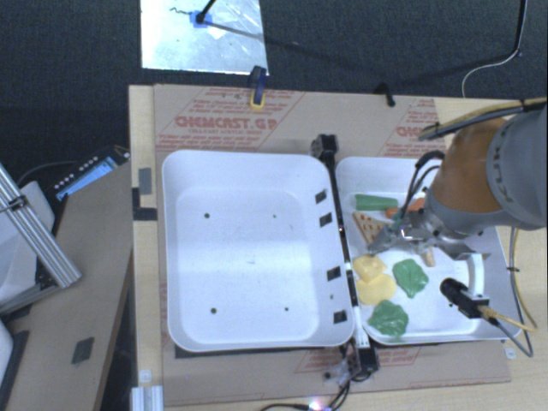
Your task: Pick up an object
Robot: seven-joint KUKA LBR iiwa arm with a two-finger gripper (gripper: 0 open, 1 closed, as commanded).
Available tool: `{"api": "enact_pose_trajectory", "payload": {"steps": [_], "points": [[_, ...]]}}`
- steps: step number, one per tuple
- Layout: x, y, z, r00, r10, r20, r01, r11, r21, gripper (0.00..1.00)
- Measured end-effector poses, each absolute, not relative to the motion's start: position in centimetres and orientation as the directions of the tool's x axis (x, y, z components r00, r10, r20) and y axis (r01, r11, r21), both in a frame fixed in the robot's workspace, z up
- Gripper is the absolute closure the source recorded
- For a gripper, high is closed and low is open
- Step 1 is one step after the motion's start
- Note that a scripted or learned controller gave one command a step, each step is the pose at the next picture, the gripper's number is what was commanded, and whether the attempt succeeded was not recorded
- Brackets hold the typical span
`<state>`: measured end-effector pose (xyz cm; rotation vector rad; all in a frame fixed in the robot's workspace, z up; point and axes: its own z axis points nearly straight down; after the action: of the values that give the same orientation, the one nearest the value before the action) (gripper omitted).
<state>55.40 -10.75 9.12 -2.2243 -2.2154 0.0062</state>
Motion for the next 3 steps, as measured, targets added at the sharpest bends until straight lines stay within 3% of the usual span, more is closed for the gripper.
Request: {"api": "enact_pose_trajectory", "payload": {"steps": [1,2,3], "points": [[59.7,-10.0,8.5,-0.005,1.0,-0.001,1.0,0.005,0.005,0.0],[62.5,-10.9,8.5,-0.005,1.0,-0.001,1.0,0.005,0.005,0.0],[62.5,-10.8,9.6,-0.006,1.0,0.0,1.0,0.006,0.006,1.0]]}}
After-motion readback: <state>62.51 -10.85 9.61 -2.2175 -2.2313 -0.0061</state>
